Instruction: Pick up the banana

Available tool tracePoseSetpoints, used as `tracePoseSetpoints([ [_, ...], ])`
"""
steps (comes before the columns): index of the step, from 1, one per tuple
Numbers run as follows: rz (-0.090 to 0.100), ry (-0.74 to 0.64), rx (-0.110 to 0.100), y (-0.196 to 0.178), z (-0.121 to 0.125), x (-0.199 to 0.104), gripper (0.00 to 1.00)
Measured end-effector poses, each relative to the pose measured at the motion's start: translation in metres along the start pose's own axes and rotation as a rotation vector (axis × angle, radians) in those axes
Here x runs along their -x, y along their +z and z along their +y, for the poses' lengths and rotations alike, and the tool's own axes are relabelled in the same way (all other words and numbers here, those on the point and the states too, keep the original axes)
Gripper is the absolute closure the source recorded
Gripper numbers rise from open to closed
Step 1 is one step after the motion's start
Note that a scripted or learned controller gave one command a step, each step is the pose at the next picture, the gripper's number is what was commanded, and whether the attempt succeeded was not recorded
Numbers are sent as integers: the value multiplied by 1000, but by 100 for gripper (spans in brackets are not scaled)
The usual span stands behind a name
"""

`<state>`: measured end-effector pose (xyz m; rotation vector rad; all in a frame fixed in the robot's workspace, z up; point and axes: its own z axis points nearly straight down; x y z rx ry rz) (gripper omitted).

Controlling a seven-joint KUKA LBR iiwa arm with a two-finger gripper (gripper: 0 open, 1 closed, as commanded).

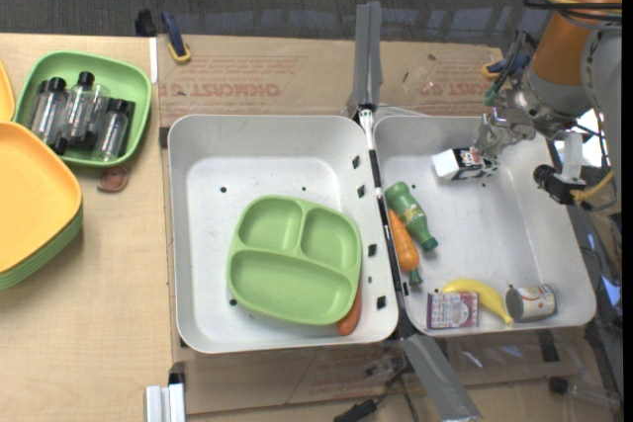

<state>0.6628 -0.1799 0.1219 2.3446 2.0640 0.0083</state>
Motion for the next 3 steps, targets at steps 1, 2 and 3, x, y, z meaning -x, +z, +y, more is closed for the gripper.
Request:
tracePoseSetpoints([
  [1,-1,77,3,0,-1,-8,100],
  [2,-5,147,20,4,0,-40,100],
  [3,3,335,-6,-2,-7,-45,100],
])
